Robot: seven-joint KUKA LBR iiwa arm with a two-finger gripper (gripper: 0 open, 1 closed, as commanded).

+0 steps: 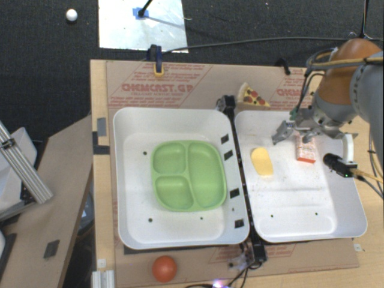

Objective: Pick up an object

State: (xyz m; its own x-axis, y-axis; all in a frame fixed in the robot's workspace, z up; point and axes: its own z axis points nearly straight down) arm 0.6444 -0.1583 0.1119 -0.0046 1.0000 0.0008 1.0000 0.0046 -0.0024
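Jaws on the gripper (298,134) are hanging spread open w/ nothing between them over the right bin (300,221), the red-and-white carton (306,152) lying just at their 6 o'clock, long axis running approx. 12-to-6, and the yellow block (261,161) sitting at their 8 o'clock.

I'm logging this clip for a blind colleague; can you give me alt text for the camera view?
A grey arm's gripper hovers over the right white bin, just above a small red-and-white box and beside a yellow oblong block. The left white bin holds a green divided plastic tray; an orange ball lies outside.
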